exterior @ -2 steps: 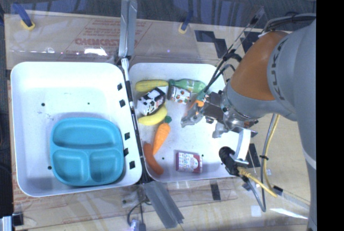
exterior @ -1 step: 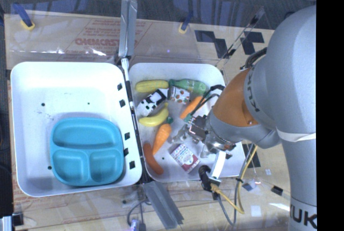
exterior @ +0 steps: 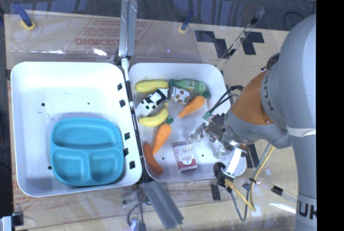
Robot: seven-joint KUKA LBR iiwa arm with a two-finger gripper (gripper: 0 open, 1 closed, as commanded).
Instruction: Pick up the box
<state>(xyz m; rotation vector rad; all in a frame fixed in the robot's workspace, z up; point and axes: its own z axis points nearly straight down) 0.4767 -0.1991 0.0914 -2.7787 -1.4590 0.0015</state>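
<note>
While the box lies flat near the front of the right bin, beside a carrot, the claw hovers just right of it, can't tell if it's apart or together.

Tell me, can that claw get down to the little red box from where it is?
Probably yes. The red box lies flat near the bin's front wall, nothing on top, and the claw hovers just right of it.
</note>
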